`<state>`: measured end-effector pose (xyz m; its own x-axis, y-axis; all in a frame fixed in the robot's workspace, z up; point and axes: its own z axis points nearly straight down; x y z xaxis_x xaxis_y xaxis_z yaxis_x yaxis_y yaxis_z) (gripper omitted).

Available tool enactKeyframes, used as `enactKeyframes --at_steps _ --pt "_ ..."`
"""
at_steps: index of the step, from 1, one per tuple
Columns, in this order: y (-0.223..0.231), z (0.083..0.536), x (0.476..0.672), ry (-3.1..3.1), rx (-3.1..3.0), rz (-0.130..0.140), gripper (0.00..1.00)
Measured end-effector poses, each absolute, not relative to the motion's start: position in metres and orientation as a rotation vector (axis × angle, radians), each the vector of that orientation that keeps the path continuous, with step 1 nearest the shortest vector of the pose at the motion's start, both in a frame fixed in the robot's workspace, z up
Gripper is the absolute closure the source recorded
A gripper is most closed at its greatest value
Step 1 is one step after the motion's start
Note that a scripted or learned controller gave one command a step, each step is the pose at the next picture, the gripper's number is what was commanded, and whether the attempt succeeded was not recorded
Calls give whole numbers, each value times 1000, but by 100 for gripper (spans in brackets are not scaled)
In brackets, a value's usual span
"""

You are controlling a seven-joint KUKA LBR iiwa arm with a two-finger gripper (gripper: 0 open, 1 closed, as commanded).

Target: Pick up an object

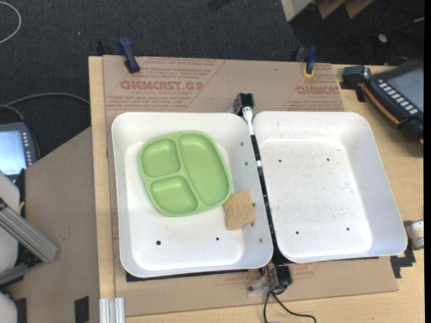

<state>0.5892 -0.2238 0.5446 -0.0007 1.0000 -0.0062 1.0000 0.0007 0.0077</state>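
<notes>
A light green divided plate (185, 173) with three compartments lies in the left white bin (135, 247), towards its back. A tan, roughly square piece like a sponge or slice of bread (239, 210) lies just right of the plate's near corner, close to the bin's right wall. The right white bin (377, 180) has a speckled floor.
Both bins sit on a brown cardboard sheet (161, 83) held by blue clamps (128, 54) at the back. A black and orange handheld controller (397, 96) lies at the far right. Cables (276, 288) run at the front between the bins.
</notes>
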Motion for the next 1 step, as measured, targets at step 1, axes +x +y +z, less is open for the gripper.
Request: enactKeyframes --at_steps 1 --pt "-196 509 480 2223 2228 -2 100"
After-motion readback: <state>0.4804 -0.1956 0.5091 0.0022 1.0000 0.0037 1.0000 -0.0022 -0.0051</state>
